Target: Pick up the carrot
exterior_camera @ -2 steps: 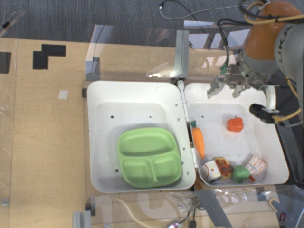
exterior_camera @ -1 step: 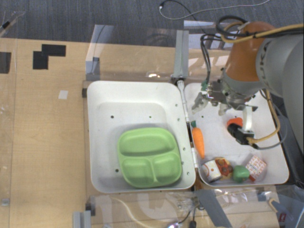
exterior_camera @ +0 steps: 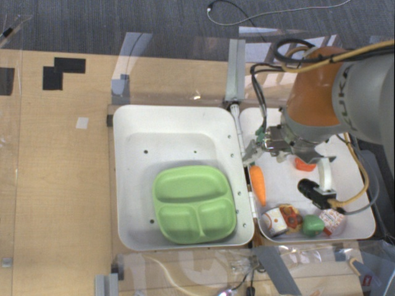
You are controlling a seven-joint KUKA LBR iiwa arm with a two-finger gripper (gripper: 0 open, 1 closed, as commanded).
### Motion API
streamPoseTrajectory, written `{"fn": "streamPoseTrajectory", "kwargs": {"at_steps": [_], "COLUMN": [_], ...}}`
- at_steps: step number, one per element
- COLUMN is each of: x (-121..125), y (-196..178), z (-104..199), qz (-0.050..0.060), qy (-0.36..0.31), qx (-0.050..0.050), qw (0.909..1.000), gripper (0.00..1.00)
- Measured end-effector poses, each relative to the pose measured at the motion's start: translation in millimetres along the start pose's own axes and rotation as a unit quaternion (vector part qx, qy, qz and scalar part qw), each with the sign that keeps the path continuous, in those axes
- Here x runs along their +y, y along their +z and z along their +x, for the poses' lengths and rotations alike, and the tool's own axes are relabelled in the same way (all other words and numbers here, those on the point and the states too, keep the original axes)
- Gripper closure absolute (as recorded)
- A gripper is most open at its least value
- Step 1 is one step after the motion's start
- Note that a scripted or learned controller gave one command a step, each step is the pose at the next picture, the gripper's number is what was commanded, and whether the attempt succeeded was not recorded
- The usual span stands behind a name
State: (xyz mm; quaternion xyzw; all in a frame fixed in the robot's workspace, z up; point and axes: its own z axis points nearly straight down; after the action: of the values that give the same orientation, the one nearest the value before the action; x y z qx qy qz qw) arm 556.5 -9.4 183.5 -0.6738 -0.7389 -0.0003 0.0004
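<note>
Along the right bin's [exterior_camera: 282, 182] left wall lies the carrot [exterior_camera: 258, 185], narrow end nearward; tool's [exterior_camera: 270, 145] grip: cannot tell.

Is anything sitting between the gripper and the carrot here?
Nothing visible does. The carrot lies along the left wall of the right bin, just below the gripper in the view, with bare white floor between them. The small toys cluster at the bin's near edge, off that path.
</note>
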Motion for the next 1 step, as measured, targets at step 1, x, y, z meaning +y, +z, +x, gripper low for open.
{"fn": "streamPoseTrajectory", "kwargs": {"at_steps": [1], "x": [-47.6], "y": [0.3], "z": [12.3], "qz": [0.000], "qy": [-0.008], "qx": [0.000], "qw": [1.0000], "gripper": [0.00]}}
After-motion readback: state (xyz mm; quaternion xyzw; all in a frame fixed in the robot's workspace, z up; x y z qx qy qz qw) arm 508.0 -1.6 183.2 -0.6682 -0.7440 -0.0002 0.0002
